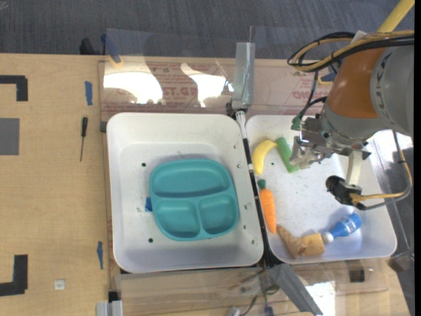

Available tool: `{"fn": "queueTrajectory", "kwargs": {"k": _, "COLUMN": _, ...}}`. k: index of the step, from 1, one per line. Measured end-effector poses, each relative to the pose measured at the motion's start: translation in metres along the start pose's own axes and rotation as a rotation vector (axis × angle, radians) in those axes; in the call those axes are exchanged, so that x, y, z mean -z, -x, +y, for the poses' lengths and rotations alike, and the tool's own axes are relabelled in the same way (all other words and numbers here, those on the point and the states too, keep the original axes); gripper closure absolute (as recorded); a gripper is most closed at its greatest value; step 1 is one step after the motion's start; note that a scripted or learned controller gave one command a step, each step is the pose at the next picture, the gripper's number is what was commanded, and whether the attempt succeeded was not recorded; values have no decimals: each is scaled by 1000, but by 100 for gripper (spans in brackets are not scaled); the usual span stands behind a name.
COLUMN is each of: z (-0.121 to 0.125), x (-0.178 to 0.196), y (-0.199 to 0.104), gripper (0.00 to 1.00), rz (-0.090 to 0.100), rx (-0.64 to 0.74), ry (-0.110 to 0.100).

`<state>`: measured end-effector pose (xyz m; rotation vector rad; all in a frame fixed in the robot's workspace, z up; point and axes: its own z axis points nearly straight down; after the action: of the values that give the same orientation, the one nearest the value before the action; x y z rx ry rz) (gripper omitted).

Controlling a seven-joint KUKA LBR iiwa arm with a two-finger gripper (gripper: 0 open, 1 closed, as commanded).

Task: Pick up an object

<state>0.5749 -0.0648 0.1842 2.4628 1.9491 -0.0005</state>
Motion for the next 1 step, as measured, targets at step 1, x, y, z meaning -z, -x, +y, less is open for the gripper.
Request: {"fn": "queueTrajectory", "kwargs": {"k": 1, "z": 0, "x": 0, "y": 0, "gripper": 0, "rz": 0, "rx": 1, "ry": 0}}
